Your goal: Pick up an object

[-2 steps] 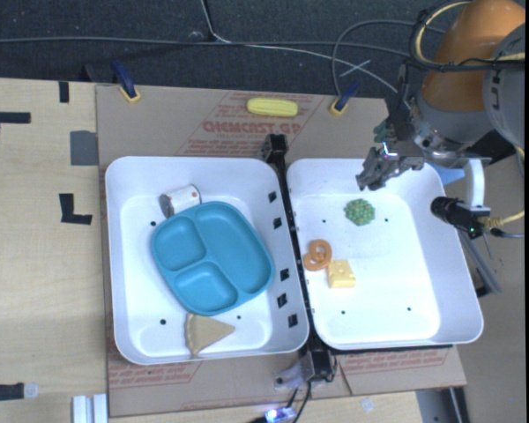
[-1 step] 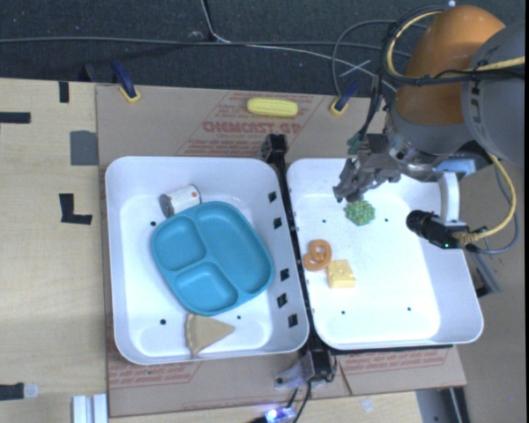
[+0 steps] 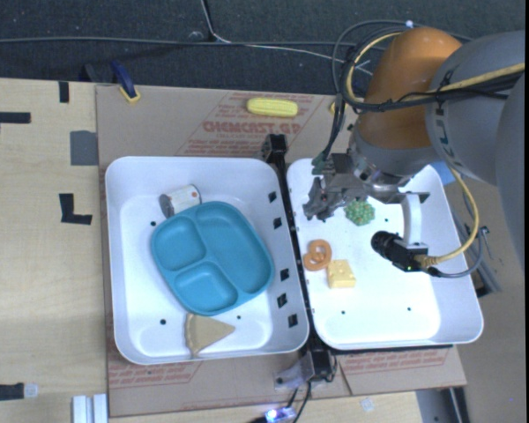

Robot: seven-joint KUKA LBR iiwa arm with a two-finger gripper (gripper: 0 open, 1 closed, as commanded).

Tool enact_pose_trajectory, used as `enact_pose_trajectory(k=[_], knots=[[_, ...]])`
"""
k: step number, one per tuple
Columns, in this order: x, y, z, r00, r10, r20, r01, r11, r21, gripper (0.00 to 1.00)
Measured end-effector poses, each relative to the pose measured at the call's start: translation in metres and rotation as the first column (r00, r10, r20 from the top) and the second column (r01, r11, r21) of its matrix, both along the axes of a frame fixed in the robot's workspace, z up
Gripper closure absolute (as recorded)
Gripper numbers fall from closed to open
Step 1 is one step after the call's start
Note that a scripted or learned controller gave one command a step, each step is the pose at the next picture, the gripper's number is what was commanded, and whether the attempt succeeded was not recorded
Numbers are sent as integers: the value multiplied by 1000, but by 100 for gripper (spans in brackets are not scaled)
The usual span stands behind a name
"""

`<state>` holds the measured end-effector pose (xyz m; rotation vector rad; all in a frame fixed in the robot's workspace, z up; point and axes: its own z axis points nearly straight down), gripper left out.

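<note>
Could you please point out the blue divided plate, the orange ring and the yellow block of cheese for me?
Blue divided plastic plate [image 3: 213,256], camera view, on its central ridge.
Orange ring [image 3: 317,255], camera view, on its band.
Yellow block of cheese [image 3: 341,275], camera view, on its top face.

jaws over right bin | green toy beside | blue plate left bin

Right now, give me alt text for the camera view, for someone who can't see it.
A grey and orange arm reaches from the right, its gripper low over the right bin, beside a green toy, an orange ring and a yellow block. The left bin holds a blue tray, a small can and a tan wedge.
</note>
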<state>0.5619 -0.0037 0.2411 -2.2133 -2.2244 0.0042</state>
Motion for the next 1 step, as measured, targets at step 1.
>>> enact_pose_trajectory(k=[1], knots=[[-14, 51, 5, 1000, 2, 2, -2, 1000, 1, 100]])
